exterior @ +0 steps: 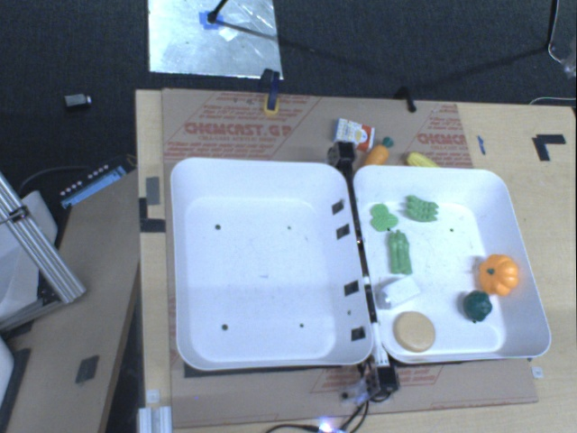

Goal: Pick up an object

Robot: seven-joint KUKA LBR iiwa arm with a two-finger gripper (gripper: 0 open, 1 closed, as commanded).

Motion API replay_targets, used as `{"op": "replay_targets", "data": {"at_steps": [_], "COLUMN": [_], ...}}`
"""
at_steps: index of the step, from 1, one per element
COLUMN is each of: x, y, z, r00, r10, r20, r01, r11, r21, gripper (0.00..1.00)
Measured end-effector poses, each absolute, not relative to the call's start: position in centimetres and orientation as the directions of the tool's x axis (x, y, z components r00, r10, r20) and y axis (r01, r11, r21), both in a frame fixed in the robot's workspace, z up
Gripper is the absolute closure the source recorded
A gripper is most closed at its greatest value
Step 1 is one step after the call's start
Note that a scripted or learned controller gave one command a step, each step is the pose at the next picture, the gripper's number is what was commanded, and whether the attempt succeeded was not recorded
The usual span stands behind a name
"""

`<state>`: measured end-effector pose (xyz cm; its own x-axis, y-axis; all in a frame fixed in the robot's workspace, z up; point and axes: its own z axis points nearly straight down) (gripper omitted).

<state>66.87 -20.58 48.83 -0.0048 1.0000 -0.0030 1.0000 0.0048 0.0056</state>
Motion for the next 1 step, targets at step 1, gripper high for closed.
{"op": "replay_targets", "data": {"at_steps": [1], "x": [66.84], "y": [-20.57], "z": [53.02], "r00": [-0.005], "r10": [1.000], "r20": [-0.004], "r01": [1.000], "r11": [0.005], "r21": [0.007], "gripper": [1.00]}}
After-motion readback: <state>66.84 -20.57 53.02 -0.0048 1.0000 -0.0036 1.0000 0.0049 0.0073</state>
